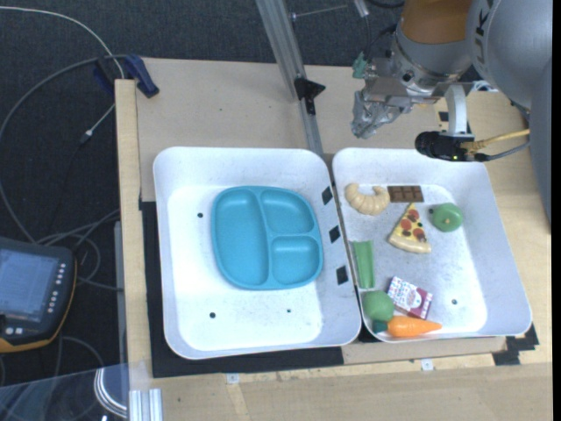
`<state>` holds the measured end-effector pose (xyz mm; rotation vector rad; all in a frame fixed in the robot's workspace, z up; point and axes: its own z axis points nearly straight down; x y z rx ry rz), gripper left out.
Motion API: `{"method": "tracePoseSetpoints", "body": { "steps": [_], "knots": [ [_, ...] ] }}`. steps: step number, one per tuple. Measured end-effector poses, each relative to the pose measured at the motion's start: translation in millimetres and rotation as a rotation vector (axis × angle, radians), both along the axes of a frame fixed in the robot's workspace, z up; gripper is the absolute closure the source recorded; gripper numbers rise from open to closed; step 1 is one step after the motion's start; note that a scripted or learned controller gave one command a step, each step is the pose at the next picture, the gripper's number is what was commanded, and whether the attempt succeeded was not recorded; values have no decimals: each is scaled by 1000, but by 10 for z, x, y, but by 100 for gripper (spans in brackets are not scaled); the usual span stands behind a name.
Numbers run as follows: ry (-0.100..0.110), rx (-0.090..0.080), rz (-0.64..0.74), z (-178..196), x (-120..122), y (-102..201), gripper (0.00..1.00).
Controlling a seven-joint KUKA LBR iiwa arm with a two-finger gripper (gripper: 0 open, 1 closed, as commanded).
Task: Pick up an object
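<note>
Arm: the grey arm with its orange band comes in from the top right corner, wrist hanging over the bare bench just behind the right bin.
Gripper: the gripper sits above the back rim of the right bin, near the divide between the two bins. Honestly can't tell how it's set from this angle, it's a grey blur. Nothing visible in it.
Left bin: the left bin has one thing in it, a blue divided plate with three compartments, sitting about in the middle.
Right bin: the right bin is where all the toy food is.
Back row: a croissant near the back left corner, with a brown chocolate bar just beside it on the right.
Middle: a pizza slice below the chocolate, and a green apple just to its right.
Left wall: a flat green strip, looks like a veggie stick but can't really tell, lying along the inner wall.
Front: a round green thing, a small pink and white packet just right of it, and a carrot at the front rim, close below both.
Pole: a metal pole slants up from between the bins at the back.
</note>
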<state>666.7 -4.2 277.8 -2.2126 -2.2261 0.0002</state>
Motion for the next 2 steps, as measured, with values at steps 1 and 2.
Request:
{"method": "tracePoseSetpoints", "body": {
  "steps": [1,2],
  "knots": [
    [2,0,0,-200,-50,470,100],
    [2,-2,-3,-371,-51,917,100]
  ]
}}
